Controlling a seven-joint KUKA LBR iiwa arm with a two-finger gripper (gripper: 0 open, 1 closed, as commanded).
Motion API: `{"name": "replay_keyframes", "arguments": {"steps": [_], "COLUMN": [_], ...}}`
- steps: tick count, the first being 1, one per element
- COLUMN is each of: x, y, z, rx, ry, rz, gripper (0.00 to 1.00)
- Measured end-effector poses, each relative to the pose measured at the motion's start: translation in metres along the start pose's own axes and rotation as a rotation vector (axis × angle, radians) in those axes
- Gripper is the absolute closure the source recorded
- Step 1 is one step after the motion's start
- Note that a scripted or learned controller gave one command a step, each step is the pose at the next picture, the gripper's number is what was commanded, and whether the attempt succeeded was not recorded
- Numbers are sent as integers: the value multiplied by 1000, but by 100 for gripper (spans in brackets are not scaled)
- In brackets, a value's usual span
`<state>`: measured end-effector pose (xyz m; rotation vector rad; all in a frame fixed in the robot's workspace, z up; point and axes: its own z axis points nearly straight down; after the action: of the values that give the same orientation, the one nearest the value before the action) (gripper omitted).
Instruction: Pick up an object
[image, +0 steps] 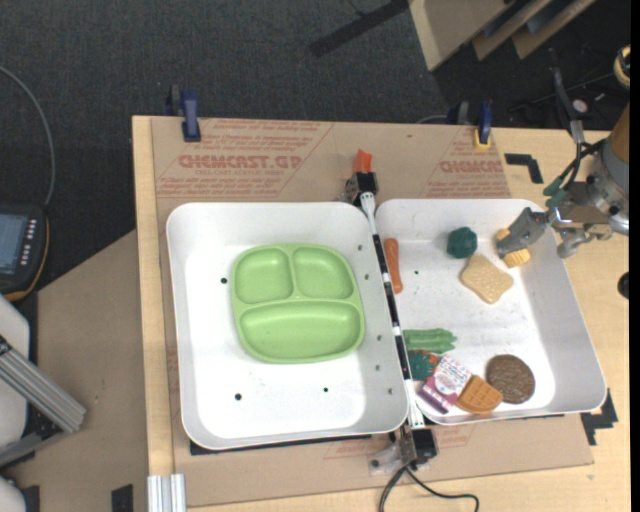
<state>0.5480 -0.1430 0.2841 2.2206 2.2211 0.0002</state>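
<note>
My gripper (546, 236) hovers over the far right corner of the right bin (570, 310), open, with nothing between its fingers (522, 231). A small yellow piece (517, 258) lies just under the left finger. Close by to the left are a dark green lump (461, 241) and a tan bread slice (487, 279). An orange carrot (393, 265) lies along the bin's left wall. At the near end lie a green leafy item (428, 340), a pink packet (447, 377), an orange waffle (478, 395) and a brown cookie (511, 377).
The left bin (200, 380) holds a green divided plate (297, 301). A black divider rail (385, 290) runs between the two bins. Clamps (187, 112) hold the brown board at the far edge. The arm's wrist (605, 195) enters from the right.
</note>
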Motion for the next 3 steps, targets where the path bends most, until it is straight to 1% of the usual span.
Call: {"name": "replay_keyframes", "arguments": {"steps": [1, 2, 3], "x": [19, -37, -35], "y": [52, 53, 56], "z": [119, 202, 184], "rx": [11, -1, -12], "ry": [4, -1, -5], "rz": [-3, 3, 0], "gripper": [0, 0, 100]}}
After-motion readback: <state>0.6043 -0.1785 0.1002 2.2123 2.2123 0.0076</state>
